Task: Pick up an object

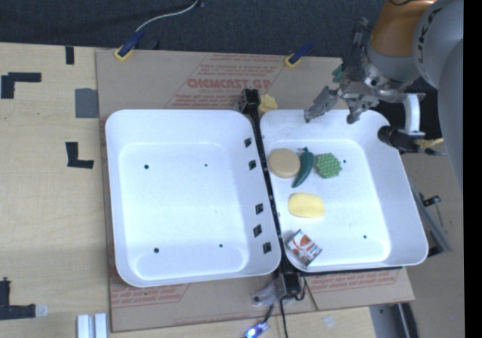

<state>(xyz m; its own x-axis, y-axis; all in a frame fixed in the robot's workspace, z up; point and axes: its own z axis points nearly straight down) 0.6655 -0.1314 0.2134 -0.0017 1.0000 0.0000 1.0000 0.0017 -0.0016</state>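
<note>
Right bin (392, 201): 5 items, gripper (336, 111) hovering at far rim, fingers spread wide, nothing betw. them.

Tan round piece (283, 163) lying near divider, touching dark green pepper-like item (304, 167); green bumpy ball (328, 165) sitting just beside pepper, right side. Yellow lemon-shaped obj. (306, 205) resting below them, apart. Red/white packet (304, 248) lying at near-left corner. Left bin (128, 178) sitting alongside, touching at divider. Cardboard sheet (218, 80) lying under both bins. Grey arm w/ orange band (410, 5) reaching in from right.
</note>
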